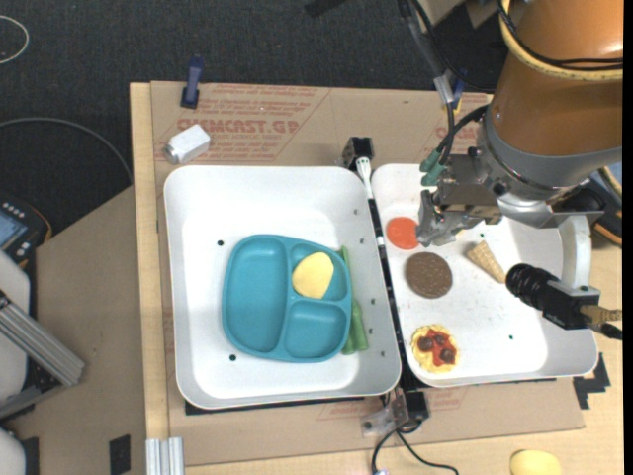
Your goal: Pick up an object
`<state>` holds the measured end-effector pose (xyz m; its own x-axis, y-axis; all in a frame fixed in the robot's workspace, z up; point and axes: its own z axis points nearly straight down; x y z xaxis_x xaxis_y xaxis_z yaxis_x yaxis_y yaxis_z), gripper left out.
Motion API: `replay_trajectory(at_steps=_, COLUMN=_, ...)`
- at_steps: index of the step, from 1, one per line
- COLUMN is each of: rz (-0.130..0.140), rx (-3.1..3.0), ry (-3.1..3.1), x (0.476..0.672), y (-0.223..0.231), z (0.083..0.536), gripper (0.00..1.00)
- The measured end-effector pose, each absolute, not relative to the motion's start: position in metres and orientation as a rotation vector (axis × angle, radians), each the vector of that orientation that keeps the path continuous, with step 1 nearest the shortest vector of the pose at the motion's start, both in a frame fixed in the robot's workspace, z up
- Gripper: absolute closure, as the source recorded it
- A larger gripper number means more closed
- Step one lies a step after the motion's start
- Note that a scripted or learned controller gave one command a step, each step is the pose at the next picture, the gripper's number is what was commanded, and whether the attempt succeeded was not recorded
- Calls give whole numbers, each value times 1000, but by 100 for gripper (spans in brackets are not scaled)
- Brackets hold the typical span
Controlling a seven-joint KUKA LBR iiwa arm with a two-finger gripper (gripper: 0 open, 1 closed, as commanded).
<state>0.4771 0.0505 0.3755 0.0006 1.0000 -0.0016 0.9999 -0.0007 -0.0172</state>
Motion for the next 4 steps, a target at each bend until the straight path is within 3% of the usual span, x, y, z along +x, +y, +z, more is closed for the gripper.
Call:
replay_trajectory(at_steps=1, rz=-6, rx=-2226, ry=-2222, x=480, y=50, z=394, gripper=100)
replay_trajectory(at_steps=2, rz=12, rx=-2224, ry=-2211, x=496, y=0, z=312, gripper=100)
replay_trajectory(at_steps=3, rz=-18, rx=-2224, ry=-2232, x=503, y=27, z=417, gripper=100)
replay_trajectory(at_steps=4, rz=-21, rx=-2227, ry=-2233, x=555, y=43, z=538, gripper=100)
